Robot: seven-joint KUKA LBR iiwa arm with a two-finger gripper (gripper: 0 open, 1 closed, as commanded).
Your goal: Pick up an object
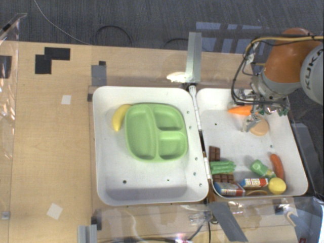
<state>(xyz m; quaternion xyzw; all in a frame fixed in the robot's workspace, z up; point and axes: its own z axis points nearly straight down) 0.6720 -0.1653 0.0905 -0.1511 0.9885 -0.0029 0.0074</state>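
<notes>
The end effector [254, 119] hung over the far part of the right bin [223, 140], reaching in from the right on the grey arm [288, 59] with its orange band. A carrot [239, 111] lay just to the left of it, tip pointing left, its right end touching or hidden by the metal fingers. A round tan bread-like piece [260, 129] sat directly under and just near of the fingertips. Whether the end effector was open, closed, or gripping either item could not be told from this angle; nothing was clearly seen between the fingers.

Other contents of the right bin were clustered at the near edge, well apart from the end effector: a chocolate bar [214, 153] by the left wall, a green bean pod [222, 166] just near of it, a small can [230, 189] lying on its side, a second labelled tin [254, 182], a green pepper [259, 167], a sausage [278, 166] along the right wall, and a lemon [277, 186] in the near right corner.

The left bin [106, 176] held a green divided plate [155, 131] in its far half, with a banana [119, 117] touching the plate's left rim.

Both bins rested side by side on a light wooden desk [45, 151], with black markers [50, 58] stuck at its far left. Beyond the desk was dark grey carpet [126, 9] with a thin cable trailing across it.
</notes>
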